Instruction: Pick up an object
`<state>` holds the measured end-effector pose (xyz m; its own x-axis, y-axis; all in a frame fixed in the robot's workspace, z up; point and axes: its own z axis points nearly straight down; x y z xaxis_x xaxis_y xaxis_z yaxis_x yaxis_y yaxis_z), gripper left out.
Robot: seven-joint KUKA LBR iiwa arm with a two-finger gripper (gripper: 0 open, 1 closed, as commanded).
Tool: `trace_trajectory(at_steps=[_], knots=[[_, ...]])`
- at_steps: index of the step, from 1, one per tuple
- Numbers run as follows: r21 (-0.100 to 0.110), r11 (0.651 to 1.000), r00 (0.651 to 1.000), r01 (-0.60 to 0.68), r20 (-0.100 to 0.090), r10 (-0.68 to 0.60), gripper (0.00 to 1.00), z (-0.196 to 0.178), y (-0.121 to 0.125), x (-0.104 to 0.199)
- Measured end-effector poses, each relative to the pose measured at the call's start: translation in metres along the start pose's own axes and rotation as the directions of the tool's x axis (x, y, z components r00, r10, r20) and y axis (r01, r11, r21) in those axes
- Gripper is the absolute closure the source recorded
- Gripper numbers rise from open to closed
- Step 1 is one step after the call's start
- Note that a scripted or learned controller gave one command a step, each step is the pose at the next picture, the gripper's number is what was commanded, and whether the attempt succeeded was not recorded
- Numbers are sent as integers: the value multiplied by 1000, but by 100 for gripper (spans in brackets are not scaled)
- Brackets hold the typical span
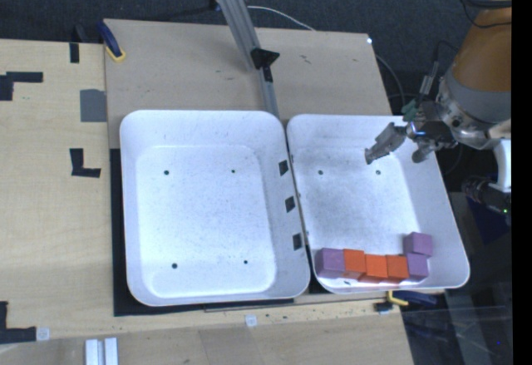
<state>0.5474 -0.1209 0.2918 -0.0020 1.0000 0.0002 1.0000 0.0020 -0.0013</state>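
**Claw hovering over the right bin, blocks bunched at the near wall**

Claw point(397, 145) first: from the fixed overhead camera we see it at the end of the grey arm with the orange band point(486, 47), reaching in from the right and hanging over the far right part of the shallow white right-hand bin point(332, 135). We see two dark fingers point(381, 147) spread apart, with nothing between them.

We find the task's things well apart from the claw, along the near wall of the same bin: a purple foam block point(332, 260), just beside it two orange foam blocks point(371, 264) in a row, then a second purple block point(416, 267), with a third purple block point(418, 243) touching it on the far side.

We see the shallow white left-hand bin point(199, 126) side by side with the right one on the wooden bench point(50, 214).
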Motion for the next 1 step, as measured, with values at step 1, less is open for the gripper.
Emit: trace_trajectory(at_steps=[1], knots=[[-3, 1000, 1000, 2, 2, -2, 0, 16, 103, 7]])
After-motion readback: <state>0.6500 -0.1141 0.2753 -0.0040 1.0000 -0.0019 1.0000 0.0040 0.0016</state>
